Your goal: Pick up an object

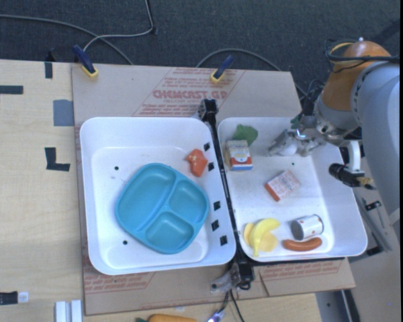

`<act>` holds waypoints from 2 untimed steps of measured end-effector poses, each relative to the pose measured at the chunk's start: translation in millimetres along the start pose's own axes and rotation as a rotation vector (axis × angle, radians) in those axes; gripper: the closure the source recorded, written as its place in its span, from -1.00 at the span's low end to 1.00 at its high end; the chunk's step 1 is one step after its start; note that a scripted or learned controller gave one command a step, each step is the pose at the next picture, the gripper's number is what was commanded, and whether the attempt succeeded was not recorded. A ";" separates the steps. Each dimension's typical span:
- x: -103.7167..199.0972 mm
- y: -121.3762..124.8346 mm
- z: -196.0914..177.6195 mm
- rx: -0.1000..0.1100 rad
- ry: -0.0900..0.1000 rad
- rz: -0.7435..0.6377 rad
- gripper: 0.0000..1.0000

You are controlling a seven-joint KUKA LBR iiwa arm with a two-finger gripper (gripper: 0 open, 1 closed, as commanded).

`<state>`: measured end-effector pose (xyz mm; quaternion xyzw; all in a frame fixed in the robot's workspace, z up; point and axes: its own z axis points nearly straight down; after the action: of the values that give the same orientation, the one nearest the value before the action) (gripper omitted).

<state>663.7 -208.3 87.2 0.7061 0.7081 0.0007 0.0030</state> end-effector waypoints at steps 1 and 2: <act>49.9 -65.5 0.2 0.003 0.003 0.001 -1.00; 44.2 -2.2 4.5 0.040 0.005 0.009 -1.00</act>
<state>661.3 -164.1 82.5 0.7093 0.7047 -0.0117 -0.0129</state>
